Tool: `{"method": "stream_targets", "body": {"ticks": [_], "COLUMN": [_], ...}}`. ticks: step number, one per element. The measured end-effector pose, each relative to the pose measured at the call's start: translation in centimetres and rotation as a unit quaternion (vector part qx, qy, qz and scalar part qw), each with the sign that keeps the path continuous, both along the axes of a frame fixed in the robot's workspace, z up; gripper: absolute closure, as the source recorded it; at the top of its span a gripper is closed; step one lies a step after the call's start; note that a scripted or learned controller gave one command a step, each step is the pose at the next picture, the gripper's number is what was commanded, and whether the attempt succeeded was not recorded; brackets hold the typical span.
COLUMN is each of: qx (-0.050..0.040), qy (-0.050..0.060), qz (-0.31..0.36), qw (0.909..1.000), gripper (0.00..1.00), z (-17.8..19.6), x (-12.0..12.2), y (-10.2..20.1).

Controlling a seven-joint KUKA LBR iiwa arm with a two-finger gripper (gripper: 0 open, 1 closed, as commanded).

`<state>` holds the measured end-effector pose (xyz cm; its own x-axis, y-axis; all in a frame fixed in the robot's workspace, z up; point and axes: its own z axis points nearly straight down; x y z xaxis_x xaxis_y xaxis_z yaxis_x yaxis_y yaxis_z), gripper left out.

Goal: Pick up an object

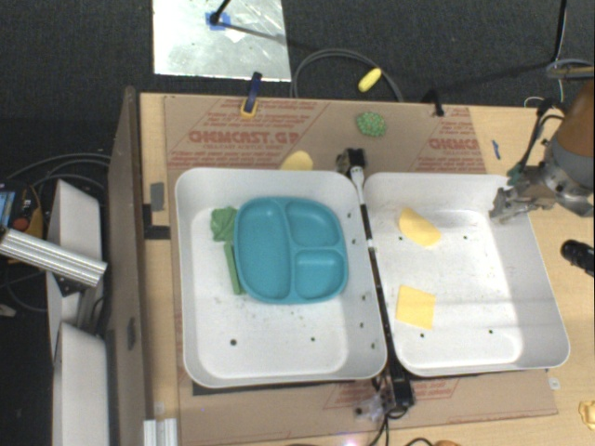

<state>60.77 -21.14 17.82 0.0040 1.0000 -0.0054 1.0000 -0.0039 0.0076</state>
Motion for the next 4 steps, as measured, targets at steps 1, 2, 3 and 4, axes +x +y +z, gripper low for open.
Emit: {"method": "stream_targets", "body": {"ticks": [1,2,3,4], "qx": [0.002,0.0042,0.0021,0.0031], "qy": [0.002,0.007,-0.003,0.005], "qz": [0.003,0.004,0.007,0.002], "qw": [1.0,1.0,1.0,1.0], "gripper": [0.0,0.0,0.0,0.0], "z": [-0.5,-9.9,-9.2,-6.6], "x": [0.1,-6.4,5.1,-1.5], "y": [0.5,7.1,8.5,8.5]}}
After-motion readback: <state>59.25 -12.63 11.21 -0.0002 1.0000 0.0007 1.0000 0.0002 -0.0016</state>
